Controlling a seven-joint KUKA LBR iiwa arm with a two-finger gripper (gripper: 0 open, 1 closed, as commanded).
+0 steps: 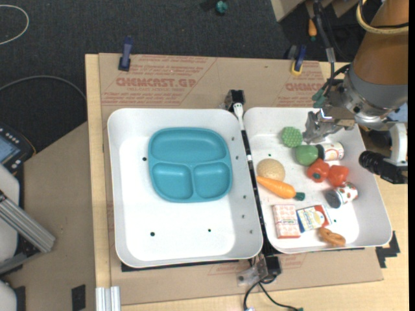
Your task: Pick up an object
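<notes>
Toy food, any piece of it, is what the arm is after, and the whole lot is heaped in the right bin, which looks laid out so the tool can reach down on a piece from above. The tool hangs low over the far part of that bin, metal fingers pointing down; whether they are apart or together I cannot tell from here, and nothing shows gripped between them. Just beneath and beside it sit a green knobbly piece and a round green piece, the nearest candidates by my reckoning, with a small white cylinder close to the right. Further out lie two red pieces, a tan bun-like lump, an orange carrot and two small printed cartons toward the near edge. Across the divider, well apart from the tool, the left bin carries a blue divided plate, seemingly left out of the picking. Both bins rest on a cardboard sheet over the bench.
</notes>
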